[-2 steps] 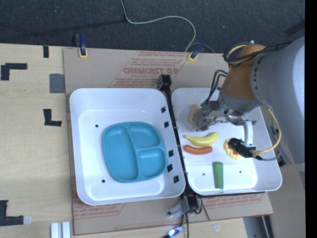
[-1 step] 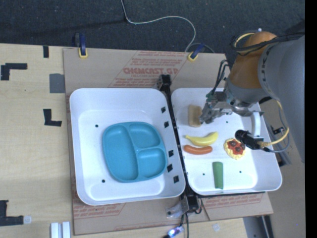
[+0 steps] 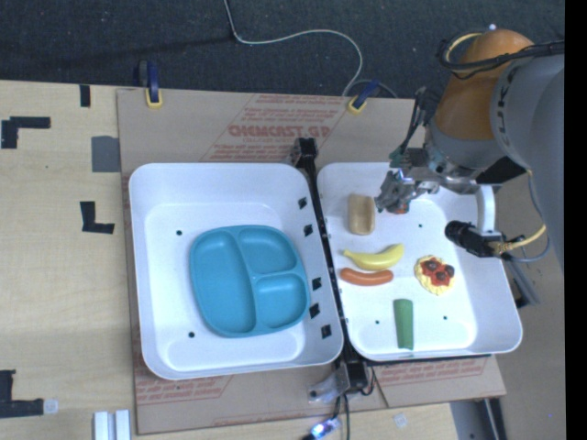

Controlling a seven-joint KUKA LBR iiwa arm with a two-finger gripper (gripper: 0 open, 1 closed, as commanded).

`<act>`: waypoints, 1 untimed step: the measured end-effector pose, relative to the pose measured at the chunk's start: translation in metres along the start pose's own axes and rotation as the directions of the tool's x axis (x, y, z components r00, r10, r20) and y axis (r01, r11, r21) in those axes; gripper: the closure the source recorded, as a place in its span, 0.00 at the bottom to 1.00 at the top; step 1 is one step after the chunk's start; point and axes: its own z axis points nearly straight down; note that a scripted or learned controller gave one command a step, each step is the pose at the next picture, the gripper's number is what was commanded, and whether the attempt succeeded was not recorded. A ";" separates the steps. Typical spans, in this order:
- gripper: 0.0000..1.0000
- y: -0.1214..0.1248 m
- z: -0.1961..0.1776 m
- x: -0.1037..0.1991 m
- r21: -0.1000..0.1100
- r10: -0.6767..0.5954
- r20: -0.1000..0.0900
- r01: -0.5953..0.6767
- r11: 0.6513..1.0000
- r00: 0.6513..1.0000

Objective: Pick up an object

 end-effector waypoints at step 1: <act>1.00 -0.008 -0.047 0.003 0.001 0.000 0.000 0.000 1.000 1.000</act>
